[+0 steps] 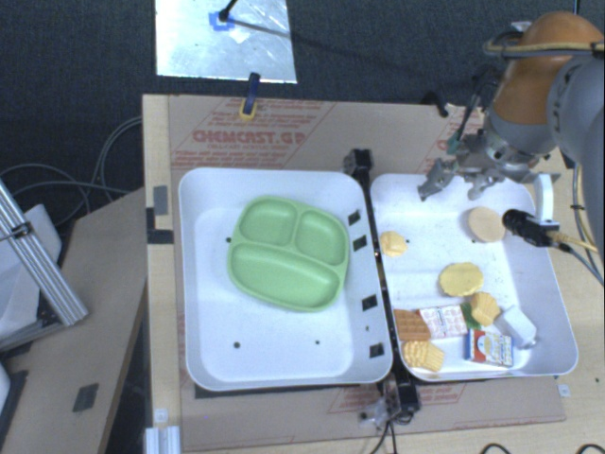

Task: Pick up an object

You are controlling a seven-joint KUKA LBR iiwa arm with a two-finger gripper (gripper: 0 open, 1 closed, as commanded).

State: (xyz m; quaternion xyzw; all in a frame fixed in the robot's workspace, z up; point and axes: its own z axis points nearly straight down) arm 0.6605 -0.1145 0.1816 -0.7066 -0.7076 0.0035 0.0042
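I saw the grey two-finger gripper (458,182) with its fingers spread apart and holding nothing, above the far end of the right white bin (408,218), while the round tan toy cookie (484,224) lay just below-right of it.

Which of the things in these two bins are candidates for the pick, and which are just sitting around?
Pick candidates, right bin:
- tan disc
- yellow round piece
- small yellow piece
- waffle pieces
- milk carton
- hand, open above the bin's far end, holding nothing

Lying about:
- green divided plate in left bin
- cardboard under the bins
- foil sheet
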